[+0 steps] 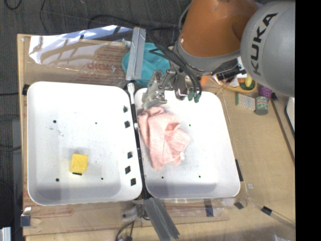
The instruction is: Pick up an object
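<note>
Two white bins sit side by side on the bench. Arm (235, 24), grey and orange, reaches over the right bin (210, 169); its gripper (154, 95) hangs at the far left corner, touching the top of a crumpled pink cloth (163, 137). Finger spacing cannot be told. Left bin (60, 104) holds a small yellow block (78, 163).

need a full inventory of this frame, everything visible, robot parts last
left bin: 1, white, left half of bench
right bin: 1, white, right half of bench
yellow block: 1, yellow, lower part of left bin
pink cloth: 1, pink, crumpled, left side of right bin
teal item: 1, teal, behind the bins, partly hidden
small clutter: several pieces, mixed colours, bench right of right bin
gripper: 1, metallic, just above the cloth's top edge
arm: 1, grey with orange band, top right
</note>
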### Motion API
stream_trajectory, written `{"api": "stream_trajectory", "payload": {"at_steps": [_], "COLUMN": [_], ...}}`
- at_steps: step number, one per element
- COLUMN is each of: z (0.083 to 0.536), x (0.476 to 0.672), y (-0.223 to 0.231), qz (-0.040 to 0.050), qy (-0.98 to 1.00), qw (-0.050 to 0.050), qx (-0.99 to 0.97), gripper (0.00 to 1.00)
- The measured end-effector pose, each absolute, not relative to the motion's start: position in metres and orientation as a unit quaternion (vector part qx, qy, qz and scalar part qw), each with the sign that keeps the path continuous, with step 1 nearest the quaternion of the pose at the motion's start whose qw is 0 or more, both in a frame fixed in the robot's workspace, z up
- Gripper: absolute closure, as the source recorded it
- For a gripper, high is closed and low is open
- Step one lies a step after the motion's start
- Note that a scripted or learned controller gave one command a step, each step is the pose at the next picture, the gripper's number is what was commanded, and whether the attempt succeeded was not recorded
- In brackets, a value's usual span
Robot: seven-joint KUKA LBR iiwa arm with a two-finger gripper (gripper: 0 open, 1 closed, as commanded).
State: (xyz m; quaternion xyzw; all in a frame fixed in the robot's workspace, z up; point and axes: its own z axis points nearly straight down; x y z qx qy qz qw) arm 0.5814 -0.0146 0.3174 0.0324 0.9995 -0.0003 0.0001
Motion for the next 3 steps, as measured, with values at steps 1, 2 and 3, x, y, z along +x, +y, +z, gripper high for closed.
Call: {"api": "stream_trajectory", "payload": {"at_steps": [1,2,3], "z": [0.351,0.340,0.225], "x": [0.567,0.574,0.571], "y": [-0.046,-0.033,-0.094], "qz": [-0.0010,-0.0006,0.0014], "qy": [0.971,0.895,0.849], "qw": [0.003,0.001,-0.001], "qx": [-0.239,-0.446,-0.529], "gripper": [1.00,1.00,1.00]}}
